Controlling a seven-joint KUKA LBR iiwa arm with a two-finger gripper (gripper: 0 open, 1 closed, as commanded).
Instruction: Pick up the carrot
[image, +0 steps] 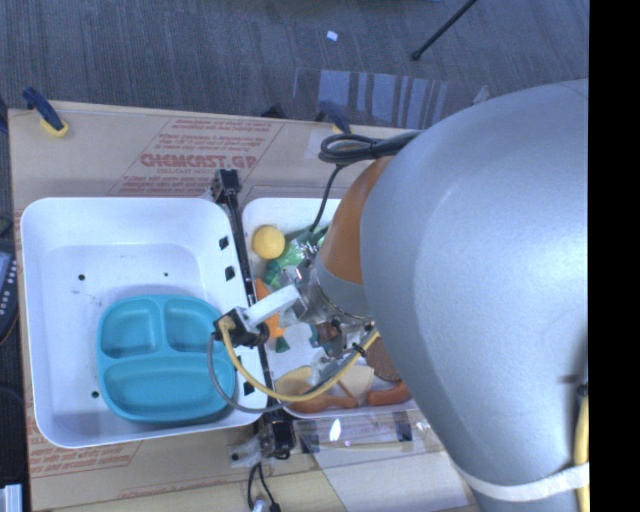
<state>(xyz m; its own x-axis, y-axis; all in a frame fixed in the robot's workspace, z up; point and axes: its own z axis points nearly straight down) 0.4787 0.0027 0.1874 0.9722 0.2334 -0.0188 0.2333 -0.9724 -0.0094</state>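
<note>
grey arm's two-finger gripper (322, 322) lowered into the right white bin (290, 212), claw state impossible to tell, beside the small orange carrot (262, 290) at the divider; no lift evident

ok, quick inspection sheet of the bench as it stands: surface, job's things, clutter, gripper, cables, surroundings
Surface: cardboard-covered bench bearing a left bin and a right bin.
Job's things: orange piece in the right bin, maybe the carrot; partly hidden, cannot confirm.
Clutter: teal divided tray in the left bin; yellow ball, green piece, sausage-like pieces in the right bin.
Gripper: gripper low over the right bin; arm hides much.
Cables: black cable, yellow hose.
Surroundings: grey carpet, blue clamp.
</note>
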